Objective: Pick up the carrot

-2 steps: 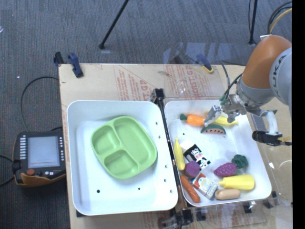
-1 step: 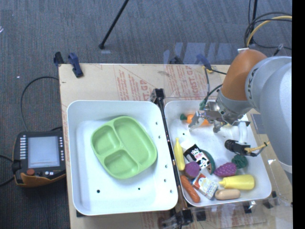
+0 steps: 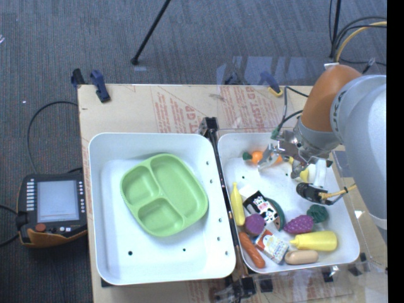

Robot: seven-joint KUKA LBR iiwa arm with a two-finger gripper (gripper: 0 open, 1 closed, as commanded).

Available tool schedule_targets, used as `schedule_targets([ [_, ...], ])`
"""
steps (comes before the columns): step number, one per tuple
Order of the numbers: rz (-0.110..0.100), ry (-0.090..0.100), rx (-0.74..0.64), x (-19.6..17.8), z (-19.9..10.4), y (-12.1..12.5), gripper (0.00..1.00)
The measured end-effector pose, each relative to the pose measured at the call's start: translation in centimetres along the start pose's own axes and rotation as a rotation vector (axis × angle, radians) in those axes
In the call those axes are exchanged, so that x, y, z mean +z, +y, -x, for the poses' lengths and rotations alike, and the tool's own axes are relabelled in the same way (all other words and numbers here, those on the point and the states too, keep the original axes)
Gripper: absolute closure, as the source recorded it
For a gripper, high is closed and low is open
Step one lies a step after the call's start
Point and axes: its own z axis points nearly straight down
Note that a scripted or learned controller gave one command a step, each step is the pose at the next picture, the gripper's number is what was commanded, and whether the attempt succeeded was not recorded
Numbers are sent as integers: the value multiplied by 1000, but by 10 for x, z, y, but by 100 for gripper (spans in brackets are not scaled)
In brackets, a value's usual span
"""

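Carrot (image 3: pixel 252 250), the long orange plastic one, lies slanted at the near-left corner of the right-hand shallow white bin (image 3: pixel 351 229), just beside a small printed snack packet (image 3: pixel 273 245) and under a purple toy grape bunch (image 3: pixel 254 223). Grey arm's two-finger gripper (image 3: pixel 276 156) sits way over at the far side of that bin, well apart from the carrot, right by a small orange round toy (image 3: pixel 257 158). Can't tell if the claw is open or closed from this angle. Left bin (image 3: pixel 107 232) holds a green divided plate (image 3: pixel 164 194).
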Motion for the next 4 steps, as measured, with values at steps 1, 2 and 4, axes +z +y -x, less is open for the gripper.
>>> schedule_targets([
  [1, -47, 15, 423, 3, 39, 9, 0],
  [2, -24, 10, 415, -7, 38, 11, 100],
  [4, 1, 2, 395, 1, 22, -75, 0],
])
